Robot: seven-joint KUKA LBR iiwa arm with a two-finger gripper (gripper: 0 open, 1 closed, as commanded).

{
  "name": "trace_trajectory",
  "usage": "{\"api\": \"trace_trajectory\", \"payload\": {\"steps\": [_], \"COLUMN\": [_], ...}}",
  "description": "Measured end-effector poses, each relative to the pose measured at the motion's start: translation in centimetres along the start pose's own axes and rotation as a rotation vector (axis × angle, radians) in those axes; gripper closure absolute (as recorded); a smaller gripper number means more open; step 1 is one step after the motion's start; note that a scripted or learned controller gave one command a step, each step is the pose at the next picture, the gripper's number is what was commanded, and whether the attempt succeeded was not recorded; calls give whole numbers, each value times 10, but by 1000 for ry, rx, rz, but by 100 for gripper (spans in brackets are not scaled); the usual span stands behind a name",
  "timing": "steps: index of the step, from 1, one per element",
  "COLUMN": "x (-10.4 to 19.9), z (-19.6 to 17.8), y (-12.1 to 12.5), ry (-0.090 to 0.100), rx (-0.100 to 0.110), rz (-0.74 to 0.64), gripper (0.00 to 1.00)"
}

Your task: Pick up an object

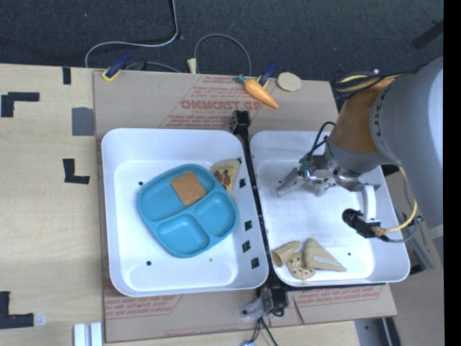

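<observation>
My gripper point(294, 182) hangs low over the upper left part of the right bin point(360, 143), above bare white floor, with nothing seen in it. Two beige waffle cones point(310, 256) lie near that bin's front wall, well below the gripper. In the left bin point(119, 193) sits a blue divided plate point(189, 216) with a brown toast slice point(189, 188) in its top compartment. A pizza-like wedge point(226, 171) lies beside the plate's upper right edge.
An orange carrot point(261, 93) and a round beige cookie point(289, 82) lie on the cardboard behind the bins. A black divider point(249, 193) runs between the bins. The grey arm with its orange band point(360, 125) covers the right bin's far right side. Cables loop behind the bench.
</observation>
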State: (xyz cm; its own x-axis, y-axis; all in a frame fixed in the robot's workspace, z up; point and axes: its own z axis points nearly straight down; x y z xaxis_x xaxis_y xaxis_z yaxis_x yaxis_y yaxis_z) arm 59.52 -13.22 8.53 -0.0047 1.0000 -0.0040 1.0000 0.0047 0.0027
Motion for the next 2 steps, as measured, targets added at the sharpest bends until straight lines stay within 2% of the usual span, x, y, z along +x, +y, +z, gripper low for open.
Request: {"api": "trace_trajectory", "payload": {"steps": [1,2], "x": [-5,39], "z": [0,0], "y": [77,63], "ry": [2,2], "rx": [-5,1], "rz": [0,1], "gripper": [0,0]}}
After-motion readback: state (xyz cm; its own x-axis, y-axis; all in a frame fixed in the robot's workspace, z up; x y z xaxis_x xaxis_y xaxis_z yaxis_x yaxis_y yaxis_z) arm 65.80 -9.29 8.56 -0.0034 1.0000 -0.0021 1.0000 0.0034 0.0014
